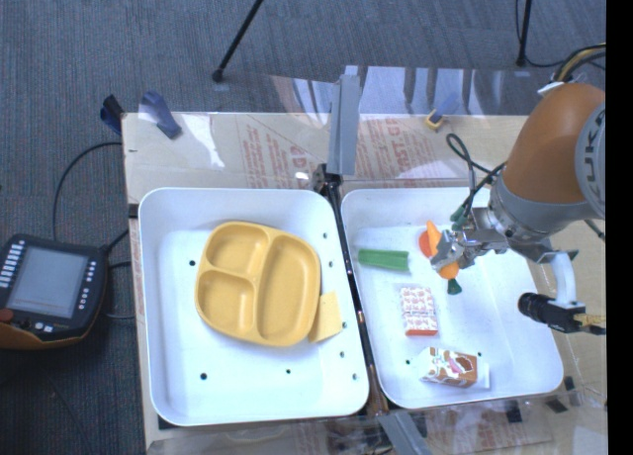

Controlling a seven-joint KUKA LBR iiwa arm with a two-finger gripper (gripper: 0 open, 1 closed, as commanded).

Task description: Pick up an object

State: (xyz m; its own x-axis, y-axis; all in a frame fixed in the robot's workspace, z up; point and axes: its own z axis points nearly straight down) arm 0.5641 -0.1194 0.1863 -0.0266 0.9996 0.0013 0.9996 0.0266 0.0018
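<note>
My gripper (451,249) hangs over the middle of the right bin (514,344), right on top of an orange carrot-like toy (430,238). The toy's orange body shows on both sides of the gripper, and its dark green tip (454,287) pokes out below. Whether the toy is gripped or just lies underneath is unclear. A green stick (384,259) lies to the gripper's left. Nearer the front are a red-and-white patterned packet (417,309) and a small brown-and-white carton (454,367).
The left bin (168,364) holds a yellow divided plate (259,283) with a yellow wedge (329,317) at its right edge. The arm's grey and orange body (554,161) looms over the right bin's far right side. A black part (546,309) juts over that bin's right edge.
</note>
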